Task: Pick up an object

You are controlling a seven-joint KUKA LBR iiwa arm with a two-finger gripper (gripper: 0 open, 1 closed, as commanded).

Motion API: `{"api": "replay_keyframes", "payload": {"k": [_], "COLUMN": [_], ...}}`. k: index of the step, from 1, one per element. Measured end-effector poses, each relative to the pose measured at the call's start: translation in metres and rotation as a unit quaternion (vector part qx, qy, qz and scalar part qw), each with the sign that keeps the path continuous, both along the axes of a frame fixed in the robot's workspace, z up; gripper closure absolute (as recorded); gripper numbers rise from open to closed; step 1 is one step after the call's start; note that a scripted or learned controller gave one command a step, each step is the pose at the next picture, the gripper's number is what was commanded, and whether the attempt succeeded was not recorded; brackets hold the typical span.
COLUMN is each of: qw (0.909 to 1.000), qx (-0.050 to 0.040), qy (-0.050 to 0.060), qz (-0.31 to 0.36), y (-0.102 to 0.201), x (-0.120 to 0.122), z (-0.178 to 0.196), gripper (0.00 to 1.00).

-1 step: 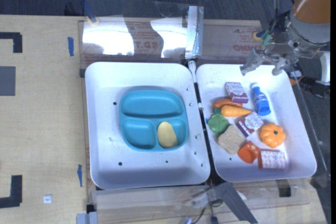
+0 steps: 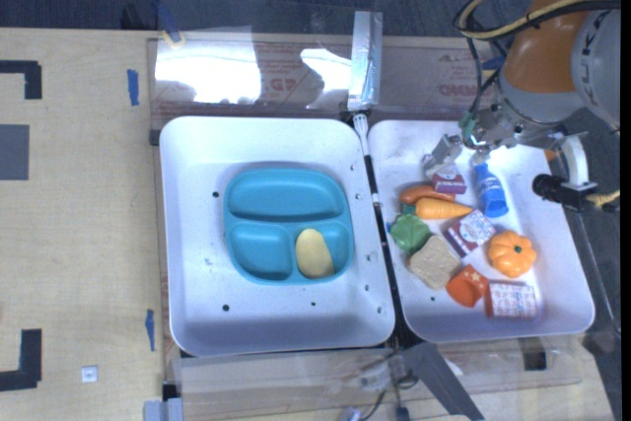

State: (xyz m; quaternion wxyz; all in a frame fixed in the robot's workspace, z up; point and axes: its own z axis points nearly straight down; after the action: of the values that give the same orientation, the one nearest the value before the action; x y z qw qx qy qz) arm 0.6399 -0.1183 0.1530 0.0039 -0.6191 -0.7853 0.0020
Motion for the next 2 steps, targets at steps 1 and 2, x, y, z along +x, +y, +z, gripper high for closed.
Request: {"api": "replay_keyframes", "payload": {"k": [1, 2], "qw": [0.9989, 0.998], "qx": [-0.003, -0.0007], "qy": [-0.018, -0.007], "qz": [0.042, 0.063], "y": [-0.034, -0.003], "x": [0.001, -0.03], "z": [-0.054, -0.066], "gripper": [0.0, 0.0]}}
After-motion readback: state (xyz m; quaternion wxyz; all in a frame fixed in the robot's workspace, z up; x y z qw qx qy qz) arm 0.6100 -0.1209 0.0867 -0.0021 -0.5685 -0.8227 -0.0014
